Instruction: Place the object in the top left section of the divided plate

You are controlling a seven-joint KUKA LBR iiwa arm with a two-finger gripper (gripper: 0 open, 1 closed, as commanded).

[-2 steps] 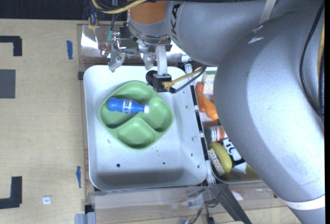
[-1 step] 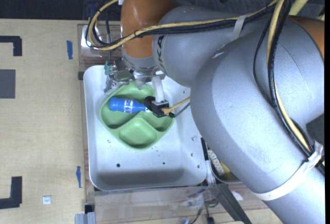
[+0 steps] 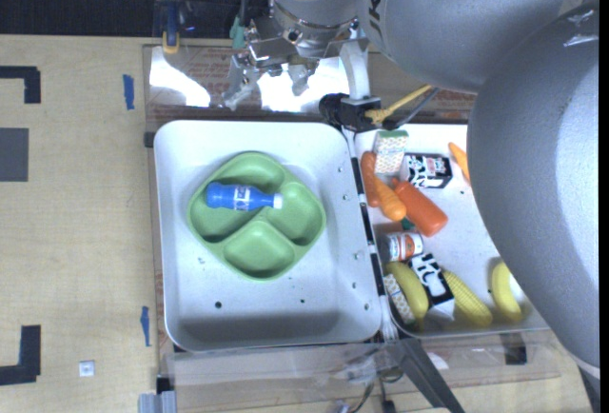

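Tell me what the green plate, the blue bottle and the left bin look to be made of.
Plate: seemingly moulded plastic, matte green, with soft rounded dividers and no glare.
Bottle: probably plastic, glossy blue, with a white label and pale cap; likely a toy.
Left bin: apparently white plastic or coated metal, smooth, with faint sheen at its rounded corners.

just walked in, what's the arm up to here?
The grey KUKA arm's tool sits above the far edge of the left white bin, with nothing visible between its fingers. A small blue plastic bottle with a white cap lies on its side in the green divided plate, across the top left section. The right white bin holds toy carrots, bananas and cartons.
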